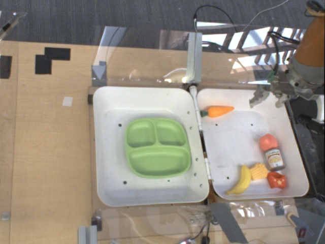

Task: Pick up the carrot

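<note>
An orange carrot (218, 111) with a small green top lies in the right bin (238, 136), near its upper left corner and close to the divider between the bins. My gripper (269, 98) hangs at the right bin's upper right rim, well to the right of the carrot and apart from it. Its two fingers (255, 99) point down and stand apart with nothing between them.
A green divided plate (157, 147) sits in the left bin (109, 136). In the right bin's lower right lie a small jar with a red lid (272, 152), a banana (240, 181), a corn piece (258, 172) and a red tomato-like piece (277, 180). Cables run behind the bins.
</note>
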`<state>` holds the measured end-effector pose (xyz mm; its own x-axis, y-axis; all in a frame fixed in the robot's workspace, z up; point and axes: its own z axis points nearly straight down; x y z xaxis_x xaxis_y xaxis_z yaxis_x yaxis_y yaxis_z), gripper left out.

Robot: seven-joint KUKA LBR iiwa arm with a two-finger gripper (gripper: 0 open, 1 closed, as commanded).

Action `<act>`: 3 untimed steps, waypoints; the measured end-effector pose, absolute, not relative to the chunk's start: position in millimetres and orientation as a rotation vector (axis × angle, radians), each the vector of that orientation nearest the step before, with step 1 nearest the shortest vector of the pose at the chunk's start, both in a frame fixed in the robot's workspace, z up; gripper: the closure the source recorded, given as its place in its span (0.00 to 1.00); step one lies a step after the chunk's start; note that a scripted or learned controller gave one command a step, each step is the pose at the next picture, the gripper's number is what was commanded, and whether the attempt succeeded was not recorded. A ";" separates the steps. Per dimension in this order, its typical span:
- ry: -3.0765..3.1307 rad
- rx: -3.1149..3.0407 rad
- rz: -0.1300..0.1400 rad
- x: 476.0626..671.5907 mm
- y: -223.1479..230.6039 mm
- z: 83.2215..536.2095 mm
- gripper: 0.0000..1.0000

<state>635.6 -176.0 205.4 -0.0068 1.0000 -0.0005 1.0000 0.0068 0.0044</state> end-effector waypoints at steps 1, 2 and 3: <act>2.487 1.880 0.016 670.2 -133.1 111.1 0.00; 2.369 2.011 0.006 675.4 -109.0 102.5 0.00; 2.246 2.140 0.023 655.0 -104.1 103.0 0.00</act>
